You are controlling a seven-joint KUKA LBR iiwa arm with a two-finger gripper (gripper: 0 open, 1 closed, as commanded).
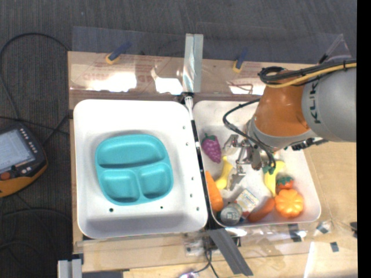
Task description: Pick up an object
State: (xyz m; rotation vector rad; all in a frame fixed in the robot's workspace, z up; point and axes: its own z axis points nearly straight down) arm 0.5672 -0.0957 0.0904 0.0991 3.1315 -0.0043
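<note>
**Robot arm hangs over the bin full of toy food**

Seen from above, two white bins sit side by side on the bench. The left bin (87, 132) has a blue-green tray (134, 168) in it, with three parts. The right bin (310, 178) holds a pile of toy food.

The arm comes in from the right, with its orange band (282, 113) over the right bin. The gripper (242, 162) points down into the middle of that bin. I cannot tell how its fingers stand, and I cannot see any toy between them.

Around the gripper lie the toys. A purple bunch of grapes (211, 148) is to its left. A yellow banana (224, 171) lies just beside it. An orange carrot (213, 193) lies along the bin's left wall. A small orange pumpkin (289, 202) sits near the bin's lower right corner. A silver can (231, 214) rests by the front wall.
</note>
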